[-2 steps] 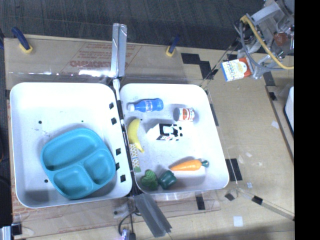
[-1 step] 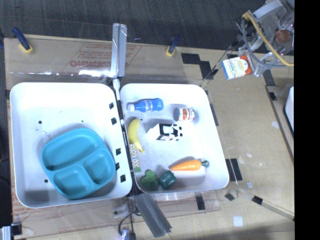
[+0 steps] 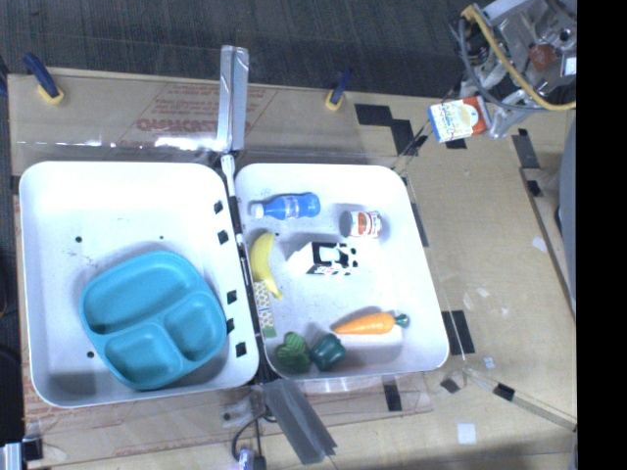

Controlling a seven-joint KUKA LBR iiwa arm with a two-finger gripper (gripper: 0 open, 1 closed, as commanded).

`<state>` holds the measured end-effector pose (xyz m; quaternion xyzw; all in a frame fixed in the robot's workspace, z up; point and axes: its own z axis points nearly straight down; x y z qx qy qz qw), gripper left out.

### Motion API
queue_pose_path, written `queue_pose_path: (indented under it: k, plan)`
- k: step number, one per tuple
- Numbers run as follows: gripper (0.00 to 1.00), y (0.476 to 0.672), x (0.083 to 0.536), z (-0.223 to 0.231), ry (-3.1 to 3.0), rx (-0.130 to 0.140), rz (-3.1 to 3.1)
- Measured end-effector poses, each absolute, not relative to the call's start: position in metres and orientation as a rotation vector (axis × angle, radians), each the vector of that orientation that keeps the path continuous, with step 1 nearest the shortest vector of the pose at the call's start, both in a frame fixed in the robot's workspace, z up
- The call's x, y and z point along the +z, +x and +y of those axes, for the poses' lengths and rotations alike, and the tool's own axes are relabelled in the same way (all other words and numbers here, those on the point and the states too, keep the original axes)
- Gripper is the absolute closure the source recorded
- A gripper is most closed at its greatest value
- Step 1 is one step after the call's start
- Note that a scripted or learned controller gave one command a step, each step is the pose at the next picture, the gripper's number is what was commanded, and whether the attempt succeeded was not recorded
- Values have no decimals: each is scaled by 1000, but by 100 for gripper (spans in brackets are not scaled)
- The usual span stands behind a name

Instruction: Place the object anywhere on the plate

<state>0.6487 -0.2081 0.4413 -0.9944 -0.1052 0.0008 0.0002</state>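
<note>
A blue plate with three compartments lies in the left white bin, toward its front. My gripper hangs at the top right, above the bare bench and beyond the right bin's far right corner. It is shut on a small white carton with blue and orange print, which sticks out to the left of the fingers, off the bench surface.
The right bin holds a blue bottle, a small can, a banana, a black-and-white box, a carrot and two green vegetables. A metal divider bar stands between the bins.
</note>
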Motion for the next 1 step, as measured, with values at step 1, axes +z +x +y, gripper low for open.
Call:
queue_pose_path:
  k: [1]
  plan:
    - [100, 652, 442, -208, -3125, -2, -331]
